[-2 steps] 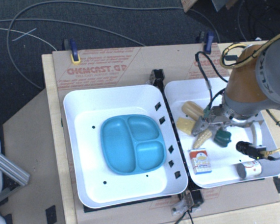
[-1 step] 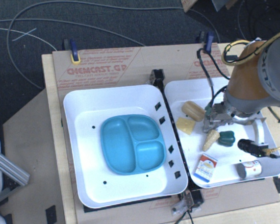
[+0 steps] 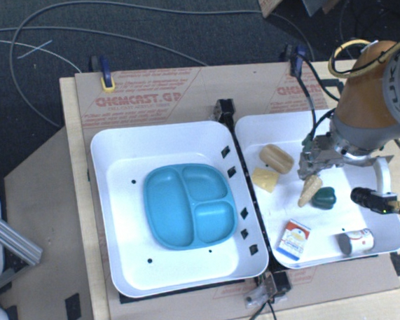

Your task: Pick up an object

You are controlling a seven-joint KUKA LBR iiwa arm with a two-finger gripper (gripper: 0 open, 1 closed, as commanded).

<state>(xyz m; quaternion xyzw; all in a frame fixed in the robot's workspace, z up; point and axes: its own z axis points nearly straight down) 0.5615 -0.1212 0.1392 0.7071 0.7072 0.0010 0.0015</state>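
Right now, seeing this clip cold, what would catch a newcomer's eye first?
The bright blue three-compartment plastic plate lying in the left white bin. Next, the grey and orange arm, its gripper low in the right white bin, just above a tan cone-shaped piece and a dark green lump.

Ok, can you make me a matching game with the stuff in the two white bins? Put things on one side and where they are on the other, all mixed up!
Things:
1. blue divided plate
2. dark green object
3. small red and white box
4. tan log-shaped block

Places:
A. near the front edge of the right bin
B. top left part of the right bin
C. middle of the left bin
D. just below the gripper, beside a pale cone-shaped piece

Pairs: 1-C, 2-D, 3-A, 4-B
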